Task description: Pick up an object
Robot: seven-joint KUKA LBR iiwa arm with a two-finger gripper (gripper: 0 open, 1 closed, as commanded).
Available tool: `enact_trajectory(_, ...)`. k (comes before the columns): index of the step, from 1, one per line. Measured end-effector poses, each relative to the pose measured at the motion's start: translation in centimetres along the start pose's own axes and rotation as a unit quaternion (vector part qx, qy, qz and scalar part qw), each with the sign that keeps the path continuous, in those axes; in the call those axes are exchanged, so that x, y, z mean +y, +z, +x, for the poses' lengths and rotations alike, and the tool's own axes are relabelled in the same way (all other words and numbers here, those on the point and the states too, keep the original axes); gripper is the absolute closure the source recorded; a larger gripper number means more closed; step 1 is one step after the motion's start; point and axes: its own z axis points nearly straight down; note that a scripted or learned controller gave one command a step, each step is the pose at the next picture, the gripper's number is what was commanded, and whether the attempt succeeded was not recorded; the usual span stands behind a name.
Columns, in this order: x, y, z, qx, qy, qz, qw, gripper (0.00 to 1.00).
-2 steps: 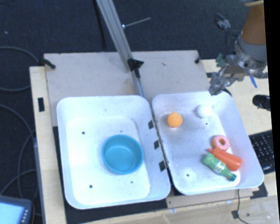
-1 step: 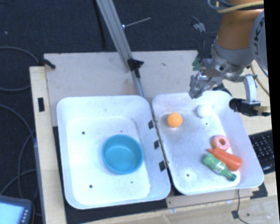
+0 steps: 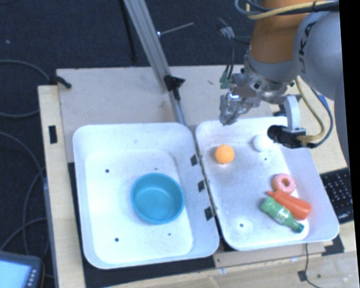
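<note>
Reading from the left edge, a small screen (image 3: 14, 282) glows pale at the bottom corner, its content too blurred to read; no brand or label can be made out on anything else; black cables (image 3: 14, 152) trail over the dark floor beside the tabletop (image 3: 103, 93); the left bin (image 3: 91, 146) holds a single blue bowl (image 3: 157, 198), upright and open, sitting a little right of the bin's middle, with nothing visible inside it; a slanted metal pole (image 3: 152, 50) rises from behind the seam where the two bins meet; the right bin (image 3: 247, 228) touches the left one along that seam, and it holds five things; an orange ball (image 3: 224, 154) lies near its upper left, apart from the rest; a white ball (image 3: 261, 142) lies near the upper right, just beside a black fitting on the arm; lower right, a pink ring (image 3: 284, 183) rests touching an orange carrot-like piece (image 3: 292, 205), which lies against a green bottle-shaped toy (image 3: 280, 215); the gripper (image 3: 230, 115) hangs over the far rim of the right bin, above and just behind the orange ball, with nothing seen in it; whether the jaws are wide or narrow cannot be told; a black keyboard (image 3: 337, 191) shows at the right edge.
</note>
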Motion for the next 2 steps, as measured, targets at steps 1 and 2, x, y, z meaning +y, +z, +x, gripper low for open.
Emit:
enact_trajectory(1, 0.9, 0.5, 4.9, 0.000, 0.000, 0.000, 1.0000, 1.00)
enact_trajectory(2, 0.7, 0.6, 10.1, 0.000, 0.000, 0.001, 1.0000, 1.00)
